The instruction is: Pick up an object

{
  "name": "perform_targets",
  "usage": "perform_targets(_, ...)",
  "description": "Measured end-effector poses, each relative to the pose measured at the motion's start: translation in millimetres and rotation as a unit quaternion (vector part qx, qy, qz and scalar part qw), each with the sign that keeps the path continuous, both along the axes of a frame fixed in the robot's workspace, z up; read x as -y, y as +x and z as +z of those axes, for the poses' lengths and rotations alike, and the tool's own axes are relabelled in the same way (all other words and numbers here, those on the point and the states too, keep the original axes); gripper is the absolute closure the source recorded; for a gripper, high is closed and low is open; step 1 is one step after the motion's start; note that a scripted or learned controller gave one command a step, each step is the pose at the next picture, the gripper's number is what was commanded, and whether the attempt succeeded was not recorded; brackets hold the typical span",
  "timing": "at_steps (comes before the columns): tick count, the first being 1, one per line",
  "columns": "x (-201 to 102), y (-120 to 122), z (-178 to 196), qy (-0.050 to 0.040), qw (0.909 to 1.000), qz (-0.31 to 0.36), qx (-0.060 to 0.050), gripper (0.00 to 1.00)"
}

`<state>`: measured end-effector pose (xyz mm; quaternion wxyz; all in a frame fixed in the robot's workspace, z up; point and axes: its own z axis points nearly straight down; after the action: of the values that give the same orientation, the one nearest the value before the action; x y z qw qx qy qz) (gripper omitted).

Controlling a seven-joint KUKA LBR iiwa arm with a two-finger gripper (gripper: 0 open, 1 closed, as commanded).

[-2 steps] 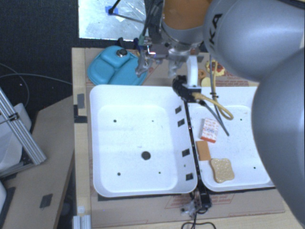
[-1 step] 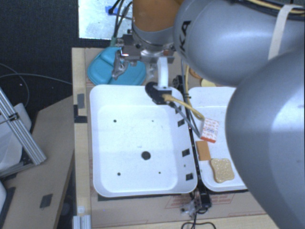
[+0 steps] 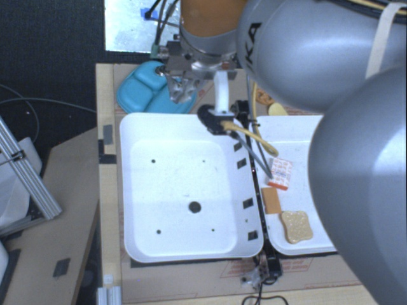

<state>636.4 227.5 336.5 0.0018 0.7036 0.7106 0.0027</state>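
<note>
My gripper (image 3: pixel 180 91) hangs over the far rim of the left bin (image 3: pixel 137 170), right against a blue plastic object (image 3: pixel 147 86) that lies behind the bin. Nothing shows between the gripper's tips. In the left bin lies a small dark round disc (image 3: pixel 194 207). The right bin (image 3: pixel 299 138) holds a red and white packet (image 3: pixel 281 173), an orange-brown block (image 3: pixel 271 201), a beige spongy piece (image 3: pixel 296 225) and a pale yellow object (image 3: pixel 276 110) at its far edge. The big grey arm hides much of the right bin.
A black divider strip (image 3: pixel 253 189) runs between the two bins. A silver metal frame (image 3: pixel 28 183) stands to the left of the bench. A bright panel (image 3: pixel 130 18) lies behind the blue object.
</note>
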Motion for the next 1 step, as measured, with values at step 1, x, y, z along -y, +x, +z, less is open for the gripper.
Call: perform_targets(1,0.0,-0.1,-0.6,-0.0001,1.0,0.001,-0.001,0.0)
